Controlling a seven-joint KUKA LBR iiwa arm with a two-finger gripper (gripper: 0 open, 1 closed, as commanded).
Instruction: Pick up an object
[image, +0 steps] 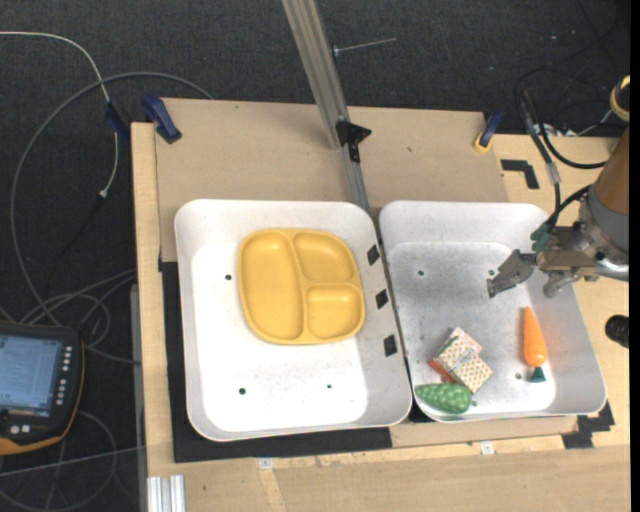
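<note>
My gripper (532, 278) hangs over the right side of the right bin (440, 225), its two fingers spread open with nothing between them. Just below it lies an orange carrot (534, 338) with a green tip, near the bin's right wall. Further left, at the bin's front, a small patterned box (464, 359) rests at a slant. A green vegetable (445, 398) lies against the front rim, beside a thin red piece (442, 370).
The left bin (200, 300) holds a yellow divided plate (300, 285). A metal pole (318, 60) rises behind the bins. Blue clamps (160, 118) grip the bench's back edge. A tablet (35, 375) sits at the far left among cables.
</note>
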